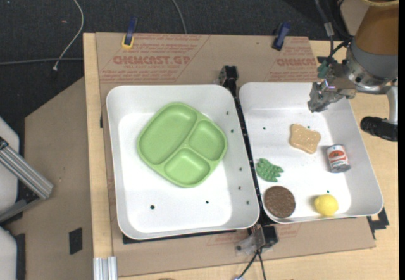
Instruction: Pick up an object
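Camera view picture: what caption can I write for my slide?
Robot claw hovers over the right bin above toast, can, lemon, cookie and leaf; green plate fills the left bin.

Both bins smooth white plastic, slight sheen. Green divided plate matt plastic. Bench board printed brown cardboard. Can shiny metal with paper label. Lemon glossy yellow. Brown disc rough, grainy.

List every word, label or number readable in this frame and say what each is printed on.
"CHEMCAST GP": red print on the brown cardboard sheet under the bins, above the left bin; last letters uncertain.
Red print on the same sheet above the right bin: too faint and blurred to read.
Label on the small can: red and white, too small to read.
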`<state>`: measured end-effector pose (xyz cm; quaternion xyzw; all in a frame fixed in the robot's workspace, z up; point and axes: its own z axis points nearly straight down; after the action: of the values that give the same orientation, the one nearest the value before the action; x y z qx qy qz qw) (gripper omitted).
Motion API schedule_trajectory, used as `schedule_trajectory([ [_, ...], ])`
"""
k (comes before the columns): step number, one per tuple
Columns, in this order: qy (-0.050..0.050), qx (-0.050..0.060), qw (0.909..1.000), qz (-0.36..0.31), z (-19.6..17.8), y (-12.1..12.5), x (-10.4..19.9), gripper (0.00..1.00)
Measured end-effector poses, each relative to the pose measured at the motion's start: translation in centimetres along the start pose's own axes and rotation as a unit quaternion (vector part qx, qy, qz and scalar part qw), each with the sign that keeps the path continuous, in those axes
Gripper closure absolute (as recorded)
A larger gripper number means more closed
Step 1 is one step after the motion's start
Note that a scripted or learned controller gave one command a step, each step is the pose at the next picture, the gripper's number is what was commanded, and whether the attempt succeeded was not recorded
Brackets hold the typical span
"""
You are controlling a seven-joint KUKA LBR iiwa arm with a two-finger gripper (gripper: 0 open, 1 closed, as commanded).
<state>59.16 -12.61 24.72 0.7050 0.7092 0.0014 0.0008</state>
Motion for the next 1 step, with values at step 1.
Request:
schedule_trajectory([
  [1, 0.001, 0.003, 1.0000, 0.000, 0.51, -0.19, 4.54, 1.00],
])
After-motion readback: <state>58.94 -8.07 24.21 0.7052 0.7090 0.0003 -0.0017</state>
